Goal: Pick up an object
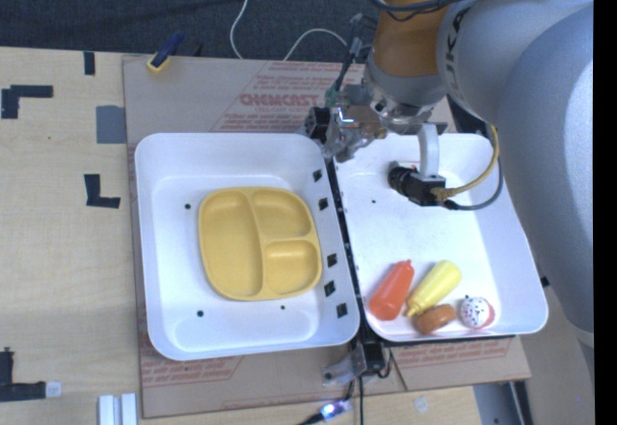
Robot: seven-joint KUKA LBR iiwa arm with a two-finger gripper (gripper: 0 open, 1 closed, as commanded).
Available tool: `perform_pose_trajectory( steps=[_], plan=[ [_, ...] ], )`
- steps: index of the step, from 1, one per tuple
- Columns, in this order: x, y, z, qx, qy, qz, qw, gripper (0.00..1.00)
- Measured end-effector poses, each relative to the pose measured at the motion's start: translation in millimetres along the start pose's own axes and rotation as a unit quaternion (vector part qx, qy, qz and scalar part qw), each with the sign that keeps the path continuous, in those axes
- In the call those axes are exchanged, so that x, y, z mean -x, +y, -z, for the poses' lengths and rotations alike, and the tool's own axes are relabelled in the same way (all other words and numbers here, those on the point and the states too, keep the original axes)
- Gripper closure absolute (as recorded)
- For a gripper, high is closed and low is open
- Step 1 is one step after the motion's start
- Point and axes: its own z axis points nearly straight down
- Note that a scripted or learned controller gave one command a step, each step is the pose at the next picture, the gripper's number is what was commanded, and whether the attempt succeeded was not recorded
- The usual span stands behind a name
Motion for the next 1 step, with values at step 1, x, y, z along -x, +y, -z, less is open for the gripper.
perform_pose_trajectory(
  steps=[1],
  plan=[
    [-50.8, 13.5, -17.2, -0.001, -0.001, 0.000, 1.0000, 1.00]
  ],
)
